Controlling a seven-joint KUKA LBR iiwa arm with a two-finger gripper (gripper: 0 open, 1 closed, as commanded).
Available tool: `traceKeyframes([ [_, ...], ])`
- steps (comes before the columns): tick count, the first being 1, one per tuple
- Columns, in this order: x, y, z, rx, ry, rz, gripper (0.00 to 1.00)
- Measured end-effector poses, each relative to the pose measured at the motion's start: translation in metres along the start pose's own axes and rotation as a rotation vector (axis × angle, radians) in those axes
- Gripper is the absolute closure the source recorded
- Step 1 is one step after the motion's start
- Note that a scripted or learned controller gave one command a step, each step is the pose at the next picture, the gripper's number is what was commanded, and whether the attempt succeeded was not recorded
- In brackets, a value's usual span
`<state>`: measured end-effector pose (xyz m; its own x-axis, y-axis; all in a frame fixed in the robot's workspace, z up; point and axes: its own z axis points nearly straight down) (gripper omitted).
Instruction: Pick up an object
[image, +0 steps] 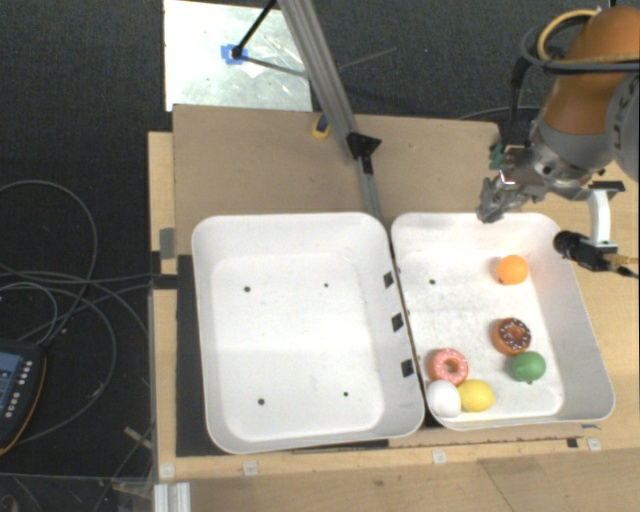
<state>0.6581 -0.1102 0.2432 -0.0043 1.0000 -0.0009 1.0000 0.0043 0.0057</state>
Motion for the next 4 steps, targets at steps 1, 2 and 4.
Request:
traceKeyframes([
  [1, 0.052, -0.020, 0.008, 0.006, 0.003, -0.005, 1.00],
  [2, 0.093, -0.057, 0.009, 0.008, 0.003, -0.005, 1.00],
  [4, 0.182, -0.103, 0.026, 0.008, 0.004, -0.006, 1.00],
])
